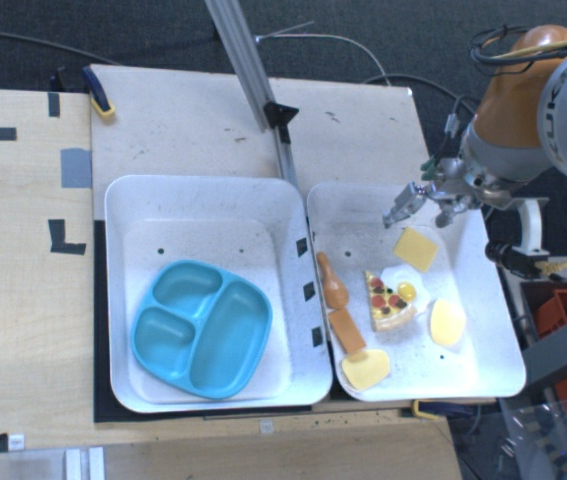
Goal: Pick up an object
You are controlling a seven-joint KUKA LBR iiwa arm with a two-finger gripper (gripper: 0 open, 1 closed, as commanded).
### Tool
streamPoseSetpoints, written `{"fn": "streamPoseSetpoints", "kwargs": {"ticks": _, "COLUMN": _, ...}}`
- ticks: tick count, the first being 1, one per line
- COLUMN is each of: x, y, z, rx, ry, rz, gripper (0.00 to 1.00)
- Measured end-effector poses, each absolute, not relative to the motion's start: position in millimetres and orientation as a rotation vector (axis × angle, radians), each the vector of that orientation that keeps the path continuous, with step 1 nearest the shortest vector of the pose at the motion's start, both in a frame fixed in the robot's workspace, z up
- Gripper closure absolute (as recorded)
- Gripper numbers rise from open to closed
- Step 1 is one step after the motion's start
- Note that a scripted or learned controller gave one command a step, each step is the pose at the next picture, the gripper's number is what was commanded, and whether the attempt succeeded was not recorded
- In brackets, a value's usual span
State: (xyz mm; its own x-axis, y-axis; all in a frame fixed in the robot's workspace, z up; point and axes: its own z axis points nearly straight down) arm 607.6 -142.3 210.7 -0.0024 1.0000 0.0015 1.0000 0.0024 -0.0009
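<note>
My gripper [425, 208] hangs over the far part of the right bin [483, 363], just beyond the yellow cheese-like block [417, 249]. Its two fingers stand apart, one toward the left and one toward the right, with nothing between them.

The block lies flat in the far half of the right bin, turned like a diamond, one corner toward my gripper. It is nearly square, so I cannot give it a clear long axis.

Nearer, a toy cake slice [391, 302] with red and dark dots lies with its narrow tip pointing far and its broad end near. A pale yellow oval piece [447, 321] lies right of the slice, long axis running near to far. Along the left wall, an orange spoon-like piece [333, 283] and an orange-brown stick [347, 330] run near to far, slanting slightly right. A yellow piece [366, 368] touches the stick's near end; its exact kind is hard to make out.

The left bin [123, 193] holds a blue divided plate [201, 328]. My arm [523, 98] is cut off at the right edge.
</note>
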Motion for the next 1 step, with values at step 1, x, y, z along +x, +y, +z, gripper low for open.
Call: {"fn": "streamPoseSetpoints", "kwargs": {"ticks": 1, "x": 529.4, "y": -186.1, "z": 316.7, "rx": -2.229, "ry": -2.223, "rz": -0.003, "gripper": 0.0}}
